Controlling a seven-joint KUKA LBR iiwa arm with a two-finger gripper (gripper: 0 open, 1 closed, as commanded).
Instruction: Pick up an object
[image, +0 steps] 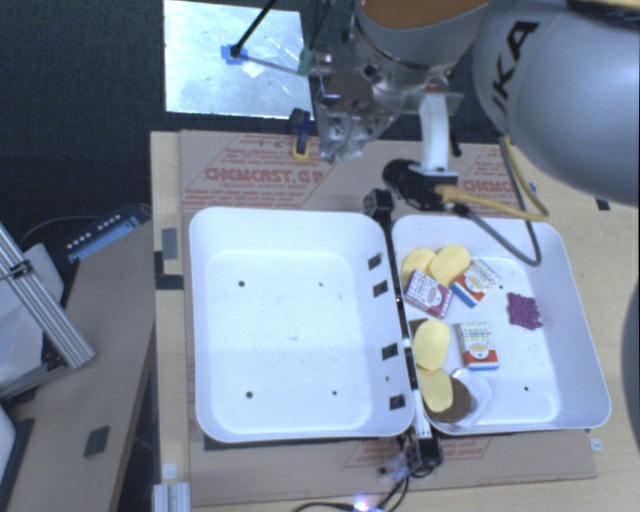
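board (262, 172): "CHEMCAST GP" in red print | arm (540, 70): letters "KA" | small cartons' print unreadable

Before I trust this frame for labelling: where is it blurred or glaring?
Camera view: the arm looms close to the lens and looks soft, and the hand is blurred too; the reflective sheet behind the bench glares bright; the bins' white floor is evenly lit, and the small items stay fairly sharp.

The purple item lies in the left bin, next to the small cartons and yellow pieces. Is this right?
Not quite. The camera view shows the purple item in the right bin, next to the small cartons and yellow pieces, not in the left bin.
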